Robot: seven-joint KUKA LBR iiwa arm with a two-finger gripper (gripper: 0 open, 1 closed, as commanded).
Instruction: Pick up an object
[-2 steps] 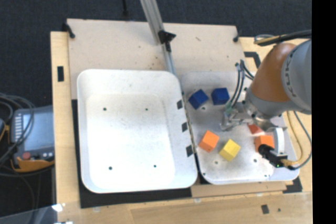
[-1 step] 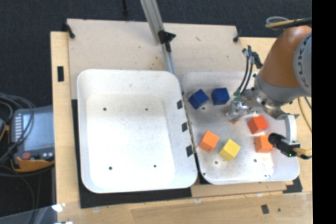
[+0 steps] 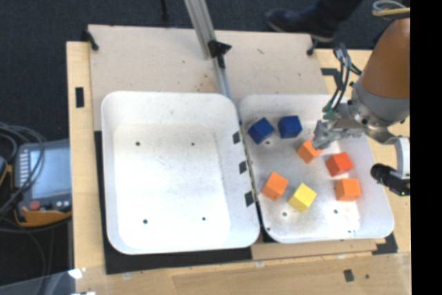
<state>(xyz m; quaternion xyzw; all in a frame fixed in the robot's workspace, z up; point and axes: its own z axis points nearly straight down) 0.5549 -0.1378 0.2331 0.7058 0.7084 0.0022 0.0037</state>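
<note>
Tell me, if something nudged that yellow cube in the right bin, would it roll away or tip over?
Probably neither. The yellow cube has flat faces and sits low on the right bin, so it would likely slide rather than roll. It looks like a stiff, solid block, so squeezing should not bend it. An orange cube lies close beside it, so a push that way might bump it.

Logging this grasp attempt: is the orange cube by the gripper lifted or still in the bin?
Cannot tell. The orange cube sits right at the gripper, over the right bin; contact with the floor is unclear.
</note>
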